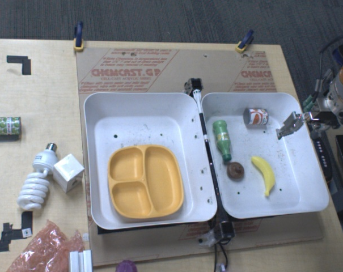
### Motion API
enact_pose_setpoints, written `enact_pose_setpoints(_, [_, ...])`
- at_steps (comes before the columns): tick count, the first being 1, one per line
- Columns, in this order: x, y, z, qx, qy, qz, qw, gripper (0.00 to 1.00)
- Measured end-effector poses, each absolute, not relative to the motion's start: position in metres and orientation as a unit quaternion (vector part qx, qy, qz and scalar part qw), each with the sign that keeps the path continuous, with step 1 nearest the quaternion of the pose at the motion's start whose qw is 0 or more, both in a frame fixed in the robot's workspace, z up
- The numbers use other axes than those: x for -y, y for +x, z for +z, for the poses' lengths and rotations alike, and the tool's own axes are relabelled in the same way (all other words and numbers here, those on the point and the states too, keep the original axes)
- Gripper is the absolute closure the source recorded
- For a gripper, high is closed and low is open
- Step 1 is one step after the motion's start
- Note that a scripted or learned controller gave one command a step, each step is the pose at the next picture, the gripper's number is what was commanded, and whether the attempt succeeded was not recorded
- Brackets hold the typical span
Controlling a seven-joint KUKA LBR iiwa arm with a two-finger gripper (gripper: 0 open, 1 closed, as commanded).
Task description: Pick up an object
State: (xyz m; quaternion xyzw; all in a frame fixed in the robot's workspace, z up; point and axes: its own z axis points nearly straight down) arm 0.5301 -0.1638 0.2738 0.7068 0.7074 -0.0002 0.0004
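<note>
The right bin (307,197) holds a red and white can (255,117) lying on its side at the back, a green bottle (221,140) along the left wall, a brown round thing (235,170) and a yellow banana (264,174) toward the front. My gripper (287,127) hangs over the bin's right rear part, a short way right of the can and above the banana. It is apart from all of them, and nothing shows in its grasp.
The left bin (97,152) holds a yellow divided plate (145,181). On the bench to the left lie a spiral light bulb (35,180), a white cube (68,172), a green can (8,126) and a red mesh bag (43,248).
</note>
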Motion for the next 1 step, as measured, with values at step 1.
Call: enact_pose_setpoints(1, [0.1664,0.5068,0.1360,-0.707,0.707,-0.0001,0.000,0.00])
